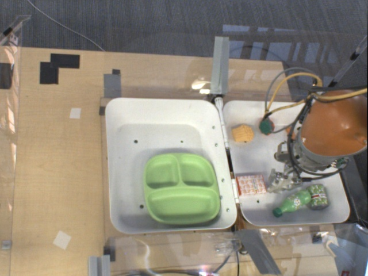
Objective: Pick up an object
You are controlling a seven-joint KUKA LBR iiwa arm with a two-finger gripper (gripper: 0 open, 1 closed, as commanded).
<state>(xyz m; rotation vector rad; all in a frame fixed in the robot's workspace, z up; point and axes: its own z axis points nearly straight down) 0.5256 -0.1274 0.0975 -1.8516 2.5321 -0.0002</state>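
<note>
The gripper (pixel 280 180) hangs low beside the green bottle (pixel 299 200) (finger spread too blurred to tell).

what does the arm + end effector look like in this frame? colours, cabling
The arm shows a broad rounded orange band above a grey wrist. Yellow and dark cables loop off its upper left side. The gripper is small, metallic grey, over the right bin.
</note>
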